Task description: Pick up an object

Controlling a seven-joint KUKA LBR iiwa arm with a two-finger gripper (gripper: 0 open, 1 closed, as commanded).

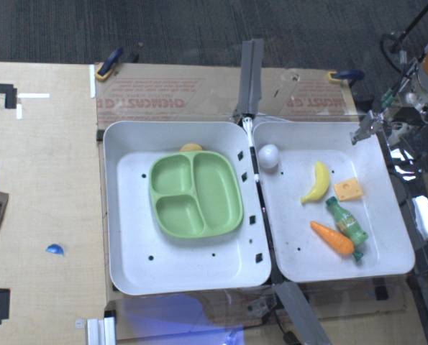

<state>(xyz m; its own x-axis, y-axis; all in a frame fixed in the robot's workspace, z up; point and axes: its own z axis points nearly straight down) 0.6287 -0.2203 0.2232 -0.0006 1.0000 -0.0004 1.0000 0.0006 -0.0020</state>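
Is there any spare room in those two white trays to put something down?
Yes. In the left bin, a bare strip runs below the green divided plate. In the right bin, bare floor lies left of the carrot, below the white ball. The banana, cheese wedge and green bottle crowd its right half.

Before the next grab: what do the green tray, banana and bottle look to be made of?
Green tray: likely moulded plastic, matte pale green, with smooth rounded dividers in one piece. Banana: probably toy plastic or rubber, uniform yellow with a slight sheen and no blemishes. Bottle: seems translucent green plastic, glossy glints; too small to be sure.
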